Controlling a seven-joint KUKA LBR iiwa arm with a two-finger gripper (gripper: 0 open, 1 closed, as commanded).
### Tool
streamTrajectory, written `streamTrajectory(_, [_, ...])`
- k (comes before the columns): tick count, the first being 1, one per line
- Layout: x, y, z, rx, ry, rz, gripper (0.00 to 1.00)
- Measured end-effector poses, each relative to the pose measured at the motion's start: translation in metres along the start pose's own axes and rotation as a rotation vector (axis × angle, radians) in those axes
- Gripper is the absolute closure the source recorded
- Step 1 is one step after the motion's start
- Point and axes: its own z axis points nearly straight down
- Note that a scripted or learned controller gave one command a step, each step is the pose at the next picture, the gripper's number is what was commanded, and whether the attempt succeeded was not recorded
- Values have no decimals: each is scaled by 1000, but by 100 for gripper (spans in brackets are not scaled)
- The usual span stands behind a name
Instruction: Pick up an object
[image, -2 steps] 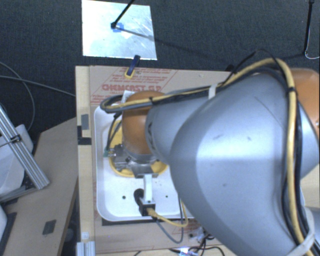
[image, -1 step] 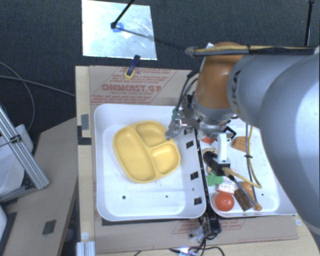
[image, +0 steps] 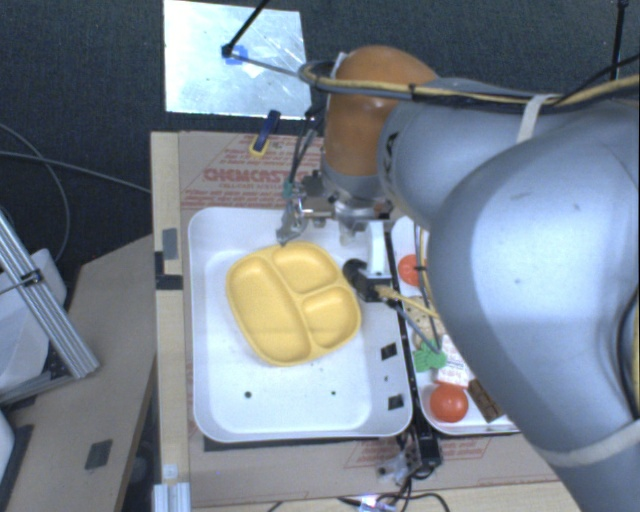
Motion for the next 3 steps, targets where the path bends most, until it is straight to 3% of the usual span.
streamTrajectory(1, [38, 10, 59, -6, 3, 6, 0])
streamTrajectory(2, [96, 0, 74, 6, -3, -1, 0])
streamTrajectory(3, [91, 2, 63, 7, -5, 4, 100])
